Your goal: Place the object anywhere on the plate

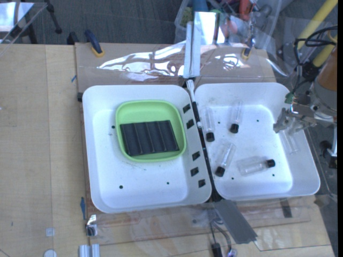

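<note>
A green plate [124,114] with a black ribbed insert [148,137] lies in the left bin [102,159]. Several clear tubes with black caps lie in the right bin [300,181]: one [208,123] by the divider, one [235,115] further back, one [224,157] nearer the front, and one [254,165] lying crosswise at the front. My gripper [289,123] hangs over the right bin's right wall, well away from the plate. A faint clear shape [292,142] sits just below it; I cannot tell whether it is a tube.
A black divider strip [195,143] with small clips runs between the two bins. Crumpled clear plastic [161,63] lies behind the bins, and a clear box of coloured items [230,4] stands at the back. Cables and a yellow post [316,20] crowd the right side.
</note>
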Robot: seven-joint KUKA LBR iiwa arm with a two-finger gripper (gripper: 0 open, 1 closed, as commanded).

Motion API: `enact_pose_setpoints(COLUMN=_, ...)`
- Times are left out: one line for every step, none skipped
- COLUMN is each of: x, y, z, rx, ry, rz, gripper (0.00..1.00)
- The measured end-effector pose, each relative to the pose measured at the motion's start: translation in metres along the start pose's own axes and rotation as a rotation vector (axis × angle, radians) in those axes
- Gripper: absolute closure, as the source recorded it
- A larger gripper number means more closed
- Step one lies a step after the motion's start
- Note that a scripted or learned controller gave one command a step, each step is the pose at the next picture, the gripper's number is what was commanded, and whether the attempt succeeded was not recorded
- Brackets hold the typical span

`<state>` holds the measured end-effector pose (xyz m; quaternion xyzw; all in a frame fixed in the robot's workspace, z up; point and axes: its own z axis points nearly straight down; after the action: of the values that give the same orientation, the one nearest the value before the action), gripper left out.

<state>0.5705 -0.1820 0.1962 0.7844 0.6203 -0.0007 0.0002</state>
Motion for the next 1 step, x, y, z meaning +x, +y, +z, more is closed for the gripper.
enact_pose_setpoints(x=0.0000, y=0.0001, z=-0.0001, rx=0.000, ry=0.000, rz=0.000, gripper=0.00)
